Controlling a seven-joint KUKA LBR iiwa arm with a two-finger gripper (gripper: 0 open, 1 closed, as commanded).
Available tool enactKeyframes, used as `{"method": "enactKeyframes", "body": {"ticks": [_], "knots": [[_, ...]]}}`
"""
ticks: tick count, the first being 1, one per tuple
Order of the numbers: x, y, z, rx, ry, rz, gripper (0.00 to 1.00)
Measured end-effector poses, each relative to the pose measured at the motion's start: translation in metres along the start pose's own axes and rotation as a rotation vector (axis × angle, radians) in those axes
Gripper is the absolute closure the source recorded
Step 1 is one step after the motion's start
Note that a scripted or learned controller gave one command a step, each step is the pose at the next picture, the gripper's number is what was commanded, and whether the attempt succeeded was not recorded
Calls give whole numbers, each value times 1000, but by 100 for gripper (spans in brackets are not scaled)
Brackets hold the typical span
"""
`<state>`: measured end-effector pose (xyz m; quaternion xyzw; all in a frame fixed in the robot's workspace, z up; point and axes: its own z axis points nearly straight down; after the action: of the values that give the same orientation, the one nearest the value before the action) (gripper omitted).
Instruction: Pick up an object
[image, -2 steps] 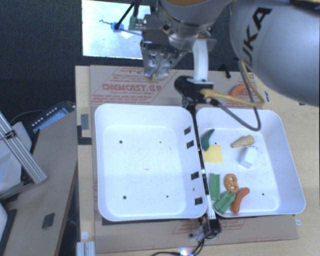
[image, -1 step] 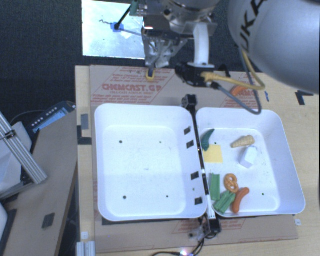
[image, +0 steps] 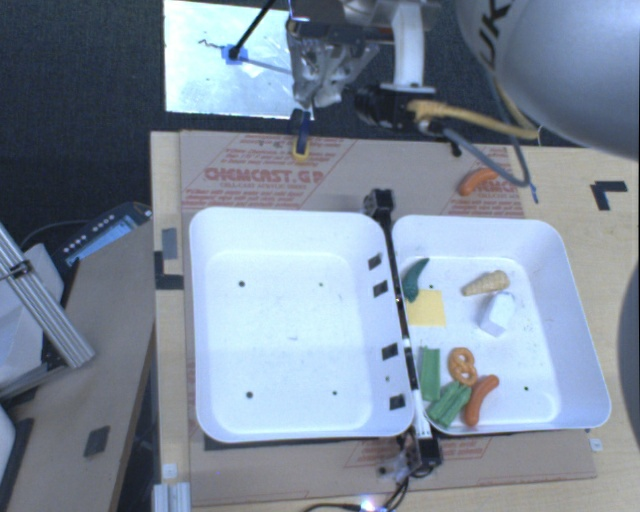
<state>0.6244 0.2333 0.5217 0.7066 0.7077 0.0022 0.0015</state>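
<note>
Sausage (image: 481, 398) lies diagonal, upper end toward pretzel (image: 461, 364); tool (image: 318, 92) high.

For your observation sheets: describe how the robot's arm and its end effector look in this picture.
The arm is a smooth, rounded grey shell with dark lettering. The end effector is a silvery metal frame beside a white post. A yellowish cable runs from a black fitting.

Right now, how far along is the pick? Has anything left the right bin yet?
Nothing looks picked so far. The gripper sits up beyond the bins' far edge, over the bench, with nothing seen between its fingers. In the right bin the yellow square, white block, cone, pretzel and sausage lie untouched. Left: descend onto one, close, lift.
</note>
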Motion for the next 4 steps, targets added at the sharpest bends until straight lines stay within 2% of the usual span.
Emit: {"method": "enactKeyframes", "body": {"ticks": [1,2,4], "knots": [[1,20,-14,1,0,-1,100],[0,8,-14,4,0,-4,100],[0,-1,-14,4,0,-4,100]]}}
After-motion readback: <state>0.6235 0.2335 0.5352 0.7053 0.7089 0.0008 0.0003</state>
